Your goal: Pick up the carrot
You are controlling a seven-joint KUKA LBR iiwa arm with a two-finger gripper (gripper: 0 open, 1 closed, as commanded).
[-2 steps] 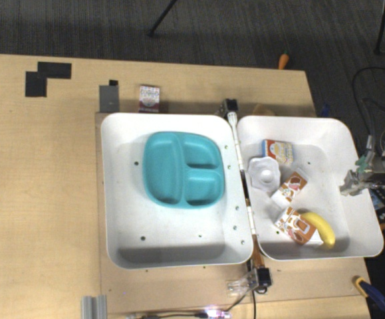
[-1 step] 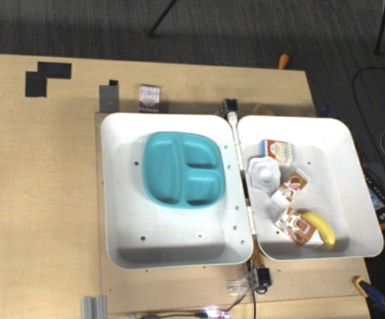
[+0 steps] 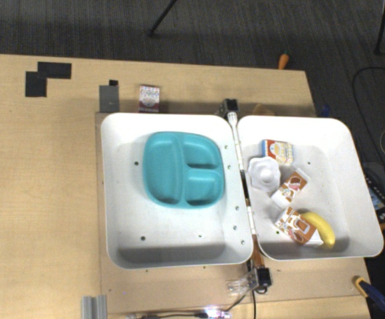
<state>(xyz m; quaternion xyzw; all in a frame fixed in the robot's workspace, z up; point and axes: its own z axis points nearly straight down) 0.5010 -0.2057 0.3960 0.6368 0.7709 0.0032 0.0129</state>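
1. Claw state: I cannot tell from this view whether my claw is wide, narrow or holding anything.

2. Carrot position: I cannot tell where the carrot is. A small orange item (image 3: 283,61) lies at the far edge of the bench (image 3: 39,178), well apart from both bins; it is too small for me to identify.

3. Left bin (image 3: 112,178): it contains one teal divided plate (image 3: 182,169), which lies flat near the middle of the bin, with compartments facing up.

4. Right bin (image 3: 353,178): it contains a cluster of items in its left half.
- A white cup (image 3: 265,173) lies near the wall shared with the left bin.
- A printed carton (image 3: 278,151) lies just behind the cup.
- A second carton (image 3: 292,185) lies just right of the cup, tilted.
- A third carton (image 3: 294,226) lies toward the near wall.
- A banana (image 3: 320,227) touches the third carton on its right side.

5. Bench surroundings: a small patterned box (image 3: 149,98) stands just behind the left bin's far rim. Black patches (image 3: 46,78) mark the bench at far left.
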